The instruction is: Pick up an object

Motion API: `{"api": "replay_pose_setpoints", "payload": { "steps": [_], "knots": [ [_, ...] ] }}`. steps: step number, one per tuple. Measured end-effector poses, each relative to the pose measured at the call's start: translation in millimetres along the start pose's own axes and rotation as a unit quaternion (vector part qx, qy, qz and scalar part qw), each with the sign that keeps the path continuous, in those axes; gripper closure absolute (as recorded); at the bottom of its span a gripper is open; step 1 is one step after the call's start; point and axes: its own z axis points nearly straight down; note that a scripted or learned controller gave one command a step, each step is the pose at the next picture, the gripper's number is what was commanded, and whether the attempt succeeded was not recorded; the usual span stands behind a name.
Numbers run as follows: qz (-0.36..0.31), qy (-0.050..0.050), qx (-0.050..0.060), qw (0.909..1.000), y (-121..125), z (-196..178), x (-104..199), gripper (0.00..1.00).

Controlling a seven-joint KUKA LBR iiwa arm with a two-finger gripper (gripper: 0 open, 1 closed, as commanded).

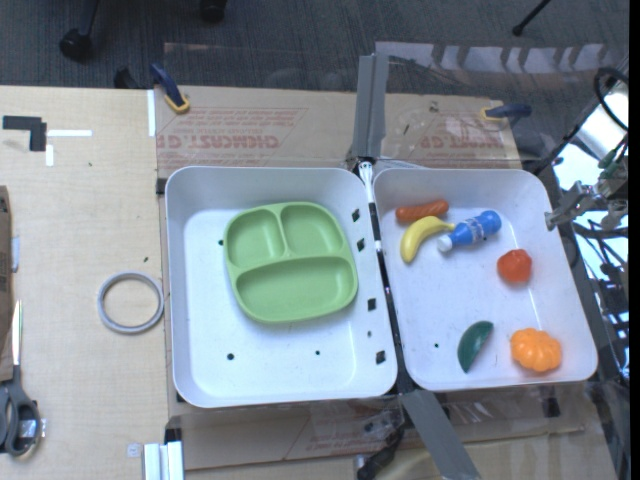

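The right bin (560, 268) holds several toy foods. An orange-red carrot-like piece (421, 211) lies near its back left, with a yellow banana (422, 236) just in front of it. A blue bottle (472, 229) lies on its side, touching the banana's tip. A red tomato (514, 266) sits toward the right wall. Near the front lie a dark green piece (474, 345) and an orange pumpkin (536, 350). The left bin (190, 358) holds a green divided plate (291, 261).
A ring of tape (131, 301) and scissors (15, 408) lie on the bench left of the bins. Blue clamps (170, 88) hold cardboard behind them. Cables and metal hardware (590, 198) crowd the right bin's far right side.
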Motion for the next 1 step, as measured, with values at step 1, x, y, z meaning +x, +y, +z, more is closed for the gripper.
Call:
{"api": "replay_pose_setpoints", "payload": {
  "steps": [1],
  "knots": [
    [-0.001, 0.000, 0.000, 1.0000, 42.9, 171.1, 25.0, 0.00]
  ]
}}
